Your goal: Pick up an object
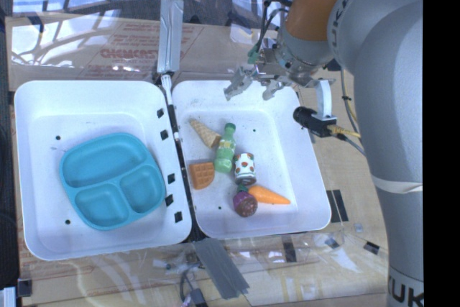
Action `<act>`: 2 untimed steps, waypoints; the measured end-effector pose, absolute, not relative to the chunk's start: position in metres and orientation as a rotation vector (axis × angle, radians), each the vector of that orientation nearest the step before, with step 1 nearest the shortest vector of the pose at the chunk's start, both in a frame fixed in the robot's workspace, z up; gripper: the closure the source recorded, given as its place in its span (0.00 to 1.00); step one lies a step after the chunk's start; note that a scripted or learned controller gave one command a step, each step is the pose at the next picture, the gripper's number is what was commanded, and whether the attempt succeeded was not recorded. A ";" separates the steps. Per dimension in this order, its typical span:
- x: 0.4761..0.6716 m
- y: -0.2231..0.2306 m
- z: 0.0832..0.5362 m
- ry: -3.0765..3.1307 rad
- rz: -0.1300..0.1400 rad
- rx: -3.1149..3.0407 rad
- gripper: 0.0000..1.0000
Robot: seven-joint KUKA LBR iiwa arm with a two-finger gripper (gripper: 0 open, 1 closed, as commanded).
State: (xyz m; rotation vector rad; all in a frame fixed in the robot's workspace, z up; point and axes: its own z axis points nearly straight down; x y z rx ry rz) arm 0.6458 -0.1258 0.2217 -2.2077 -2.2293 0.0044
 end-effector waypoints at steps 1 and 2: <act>0.578 -0.092 0.138 -2.224 0.010 -2.207 0.00; 0.535 -0.122 0.103 -2.233 -0.008 -2.216 0.00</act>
